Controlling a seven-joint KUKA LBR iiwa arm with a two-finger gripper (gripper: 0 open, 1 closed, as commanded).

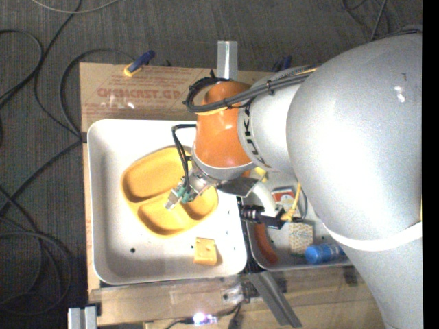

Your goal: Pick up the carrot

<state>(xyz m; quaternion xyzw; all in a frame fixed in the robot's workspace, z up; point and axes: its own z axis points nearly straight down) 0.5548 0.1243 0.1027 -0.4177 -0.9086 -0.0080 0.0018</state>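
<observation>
The pincer [180, 196], grip unclear, hovers over yellow dishes [154, 184]; the carrot [264, 242] lies at four o'clock, so a descent here would likely miss.

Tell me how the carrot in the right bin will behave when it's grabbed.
The carrot looks long and rounded, so it may roll or slip when pinched. It lies along the right bin wall, which could crowd a grasp. Its even shape suggests it is stiff.
</observation>
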